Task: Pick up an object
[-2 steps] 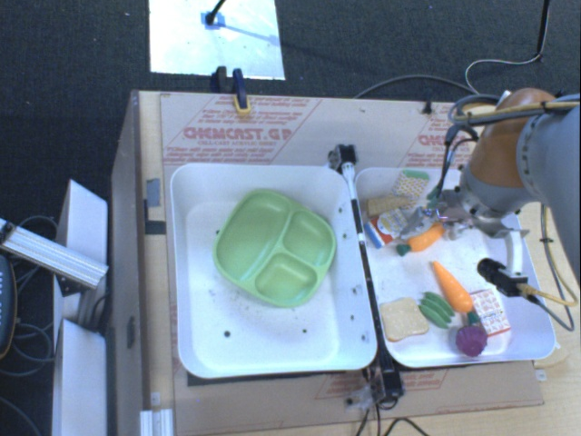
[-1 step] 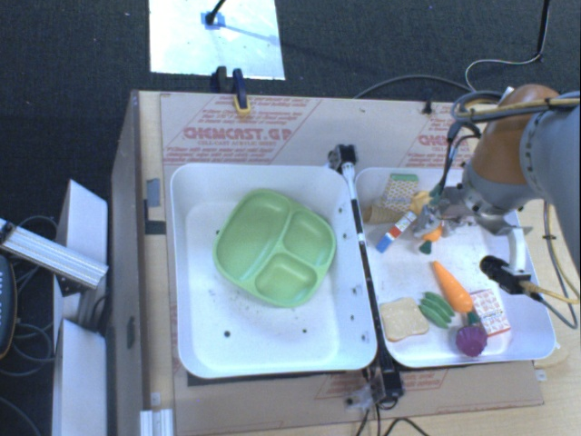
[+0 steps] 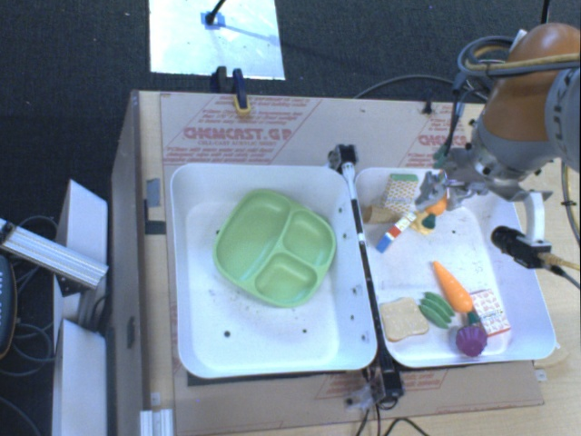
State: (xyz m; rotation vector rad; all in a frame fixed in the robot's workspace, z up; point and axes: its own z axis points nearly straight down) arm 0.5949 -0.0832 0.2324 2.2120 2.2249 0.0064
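Two smooth white plastic bins [image 3: 209,334] are seen on a matt brown printed cardboard sheet [image 3: 272,130], one holding a glossy pale-green plastic plate [image 3: 275,246], the other plastic-looking toy food, among them a shiny orange carrot [image 3: 451,286], beneath a grey metal-look gripper [image 3: 434,193].

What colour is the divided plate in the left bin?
Light green plate, clearest in the camera view.

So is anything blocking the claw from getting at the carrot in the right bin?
Nothing visible blocks it. The gripper hangs over the far end of the right bin, above small toys, while the carrot lies uncovered nearer the camera. Green peas and a card lie close beside it.
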